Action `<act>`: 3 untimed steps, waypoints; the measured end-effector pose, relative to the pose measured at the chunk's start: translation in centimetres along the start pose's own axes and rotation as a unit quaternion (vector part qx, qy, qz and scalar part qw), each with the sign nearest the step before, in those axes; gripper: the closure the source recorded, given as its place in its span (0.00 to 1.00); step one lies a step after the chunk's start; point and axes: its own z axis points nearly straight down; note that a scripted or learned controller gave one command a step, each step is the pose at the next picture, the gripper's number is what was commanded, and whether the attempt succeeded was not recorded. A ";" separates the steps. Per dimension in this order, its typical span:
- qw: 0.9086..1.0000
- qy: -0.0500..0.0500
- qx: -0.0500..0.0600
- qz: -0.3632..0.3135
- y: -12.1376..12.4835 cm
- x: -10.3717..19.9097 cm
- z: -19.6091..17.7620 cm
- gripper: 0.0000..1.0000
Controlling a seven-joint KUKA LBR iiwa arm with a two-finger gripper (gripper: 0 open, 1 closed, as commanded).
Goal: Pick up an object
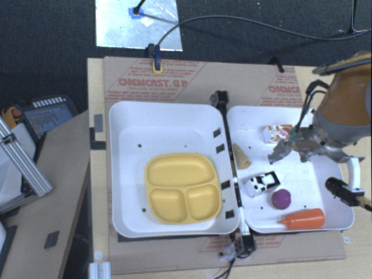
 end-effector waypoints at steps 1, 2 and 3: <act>1.000 -0.001 -0.007 -0.001 0.3 0.0 -0.7 0.00; 1.000 -0.001 -0.005 0.000 0.8 -0.2 5.5 0.00; 1.000 0.000 -0.004 0.000 0.8 -0.1 10.7 0.00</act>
